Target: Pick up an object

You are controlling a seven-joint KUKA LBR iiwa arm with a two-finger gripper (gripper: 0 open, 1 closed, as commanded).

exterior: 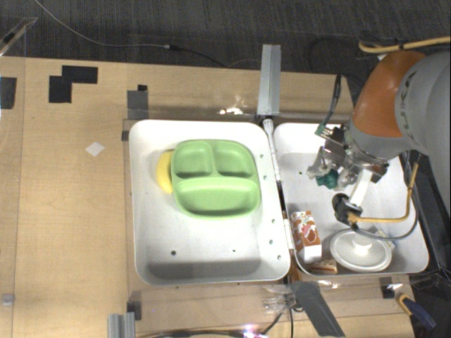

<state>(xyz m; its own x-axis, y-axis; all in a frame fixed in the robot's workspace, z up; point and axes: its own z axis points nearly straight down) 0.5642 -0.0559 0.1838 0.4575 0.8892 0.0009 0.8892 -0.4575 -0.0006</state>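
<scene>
Below the hand [330, 176], white bowl [361, 251], carton [306, 231] alongside

The wooden bench [63, 210] carries black tape marks [70, 82] at its far left and a grey metal post [269, 79] beyond them to the right.

A pale wooden table [63, 210] carries two shallow white bins side by side, the left bin [151, 245] and the right bin [296, 143], with black tape patches [72, 82] near its far-left corner.
</scene>
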